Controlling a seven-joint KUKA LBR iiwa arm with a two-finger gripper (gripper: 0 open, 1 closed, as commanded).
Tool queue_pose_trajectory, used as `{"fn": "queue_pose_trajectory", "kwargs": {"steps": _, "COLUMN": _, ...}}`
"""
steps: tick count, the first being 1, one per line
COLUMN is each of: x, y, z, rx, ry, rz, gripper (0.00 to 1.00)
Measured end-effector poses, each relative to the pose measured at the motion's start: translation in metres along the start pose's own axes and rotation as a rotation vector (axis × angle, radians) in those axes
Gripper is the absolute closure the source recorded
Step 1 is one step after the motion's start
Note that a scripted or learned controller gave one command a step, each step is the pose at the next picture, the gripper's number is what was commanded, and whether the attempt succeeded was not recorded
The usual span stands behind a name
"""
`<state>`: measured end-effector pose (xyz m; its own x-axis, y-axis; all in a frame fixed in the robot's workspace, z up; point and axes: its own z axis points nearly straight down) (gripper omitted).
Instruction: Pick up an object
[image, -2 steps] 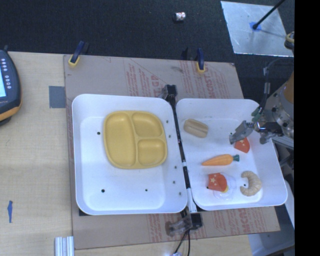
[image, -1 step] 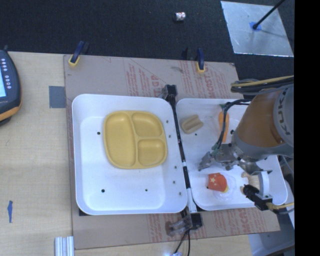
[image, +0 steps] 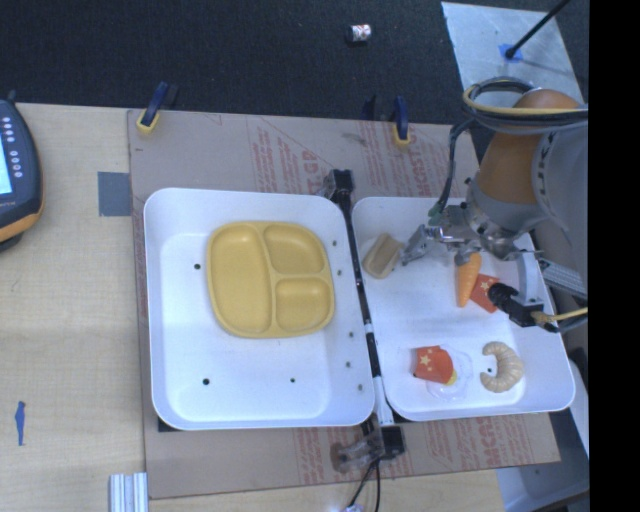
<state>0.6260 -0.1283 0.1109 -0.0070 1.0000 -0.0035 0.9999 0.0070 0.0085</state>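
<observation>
Wooden bench (image: 70, 330) carries two white bins; my pincer (image: 455, 243), jaws spread wide and holding nothing, hovers just beside the carrot (image: 467, 279).

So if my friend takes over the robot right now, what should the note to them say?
Gripper: low over the right bin, nothing seen held between its fingers.
Right bin things: tan block by the left wall, carrot and a red piece under the arm, red star block and croissant near the front.
Left bin: yellow divided plate.
Done: nothing lifted yet.
Left: grab one object and raise it, maybe the tan block, which looks closest.
</observation>
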Motion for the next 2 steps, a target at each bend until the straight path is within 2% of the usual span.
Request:
{"fn": "queue_pose_trajectory", "kwargs": {"steps": 1, "x": -0.049, "y": 0.01, "z": -0.042, "rx": 0.007, "ry": 0.001, "rz": 0.005, "gripper": 0.0}}
{"fn": "queue_pose_trajectory", "kwargs": {"steps": 2, "x": -0.085, "y": -0.006, "z": 0.023, "rx": 0.016, "ry": 0.003, "rz": 0.005, "gripper": 0.0}}
